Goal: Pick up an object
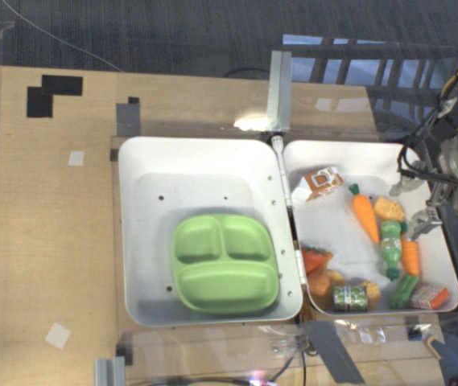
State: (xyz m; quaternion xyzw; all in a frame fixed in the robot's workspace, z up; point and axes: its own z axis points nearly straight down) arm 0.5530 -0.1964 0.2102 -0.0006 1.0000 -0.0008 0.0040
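Overhead, the gripper (416,206) hangs with fingers spread, grasping nothing, at three o'clock of the right bin (337,153). Just beside it, at nine o'clock, lies a green bottle (390,248), flanked by two orange carrots (365,216).

Green divided plate (225,264) alone in left bin (144,215). In right bin (373,155): carrot (365,217) centre, brown carton (323,182) beyond it, green can (350,297) nearer. Pincer (414,209) spread open just right of carrot, holding nothing.
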